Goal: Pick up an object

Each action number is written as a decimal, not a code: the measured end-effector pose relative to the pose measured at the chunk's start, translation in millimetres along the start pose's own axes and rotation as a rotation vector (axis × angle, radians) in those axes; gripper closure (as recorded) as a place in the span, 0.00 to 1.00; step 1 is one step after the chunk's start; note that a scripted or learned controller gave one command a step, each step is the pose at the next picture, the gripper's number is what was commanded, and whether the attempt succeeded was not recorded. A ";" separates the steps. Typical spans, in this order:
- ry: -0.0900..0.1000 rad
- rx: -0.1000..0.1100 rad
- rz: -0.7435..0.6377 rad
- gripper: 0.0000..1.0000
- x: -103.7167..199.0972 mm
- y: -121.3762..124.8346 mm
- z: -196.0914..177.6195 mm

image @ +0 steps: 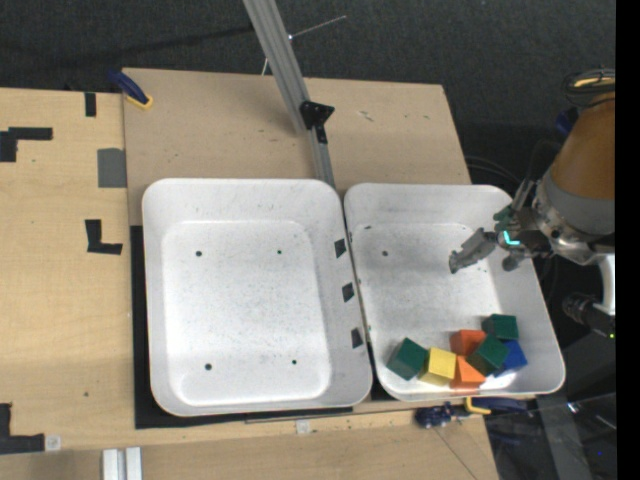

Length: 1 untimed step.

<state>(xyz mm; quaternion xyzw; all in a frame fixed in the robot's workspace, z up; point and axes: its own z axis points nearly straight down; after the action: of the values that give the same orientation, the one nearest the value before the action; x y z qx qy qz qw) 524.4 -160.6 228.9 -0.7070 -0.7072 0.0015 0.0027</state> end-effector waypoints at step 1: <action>-0.001 -0.004 -0.001 0.00 0.0 0.9 -2.4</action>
<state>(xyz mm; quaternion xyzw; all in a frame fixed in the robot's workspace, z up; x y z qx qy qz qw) 525.3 -160.6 231.3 -0.7065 -0.7077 0.0004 0.0008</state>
